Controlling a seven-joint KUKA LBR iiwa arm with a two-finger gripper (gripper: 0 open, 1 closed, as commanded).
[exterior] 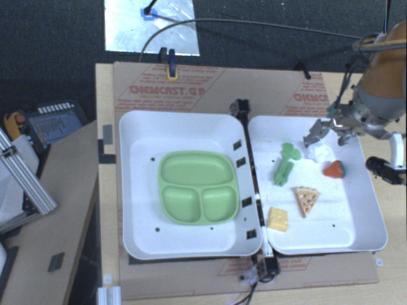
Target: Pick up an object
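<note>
Camera view: the arm (381, 75) reaches in from the right, its pincer (327, 132) spread and holding nothing, above the right bin (356, 234) near the strawberry (334, 169).

We look down from one fixed camera above the counter (108, 170), tilted at a slant and set back enough to take in both bins: the left bin (137, 138) and right bin (356, 227). The arm (381, 81) enters from our right.
</note>
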